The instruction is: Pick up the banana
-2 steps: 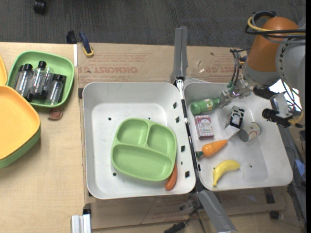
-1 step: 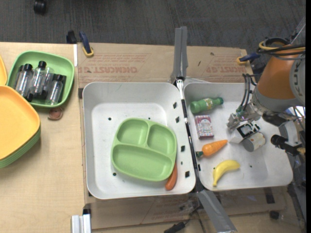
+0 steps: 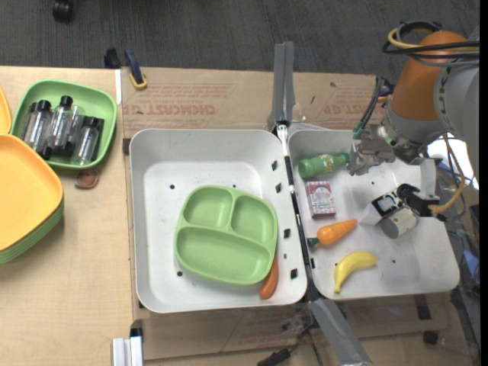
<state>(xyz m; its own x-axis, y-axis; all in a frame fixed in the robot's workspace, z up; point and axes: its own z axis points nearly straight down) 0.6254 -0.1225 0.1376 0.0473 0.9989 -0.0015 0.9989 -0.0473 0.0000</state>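
The yellow banana [image 3: 354, 266] lies in the right bin [image 3: 427, 280] near its front edge, curved, with its left tip pointing down. My gripper [image 3: 367, 157] hangs over the bin's back part, just right of a green bottle [image 3: 324, 163] and well above and behind the banana. Nothing is visibly held by it. The orange band of the arm [image 3: 423, 82] sits above it at the upper right.
In the right bin lie an orange carrot [image 3: 335, 232], a pink box [image 3: 321, 198] and a black-and-white object [image 3: 393, 209]. The left bin [image 3: 152, 204] holds a green divided plate [image 3: 226, 235] and a reddish sausage-like piece [image 3: 268, 280]. Far left stand a green tray of bottles [image 3: 65, 124] and yellow plates [image 3: 23, 197].
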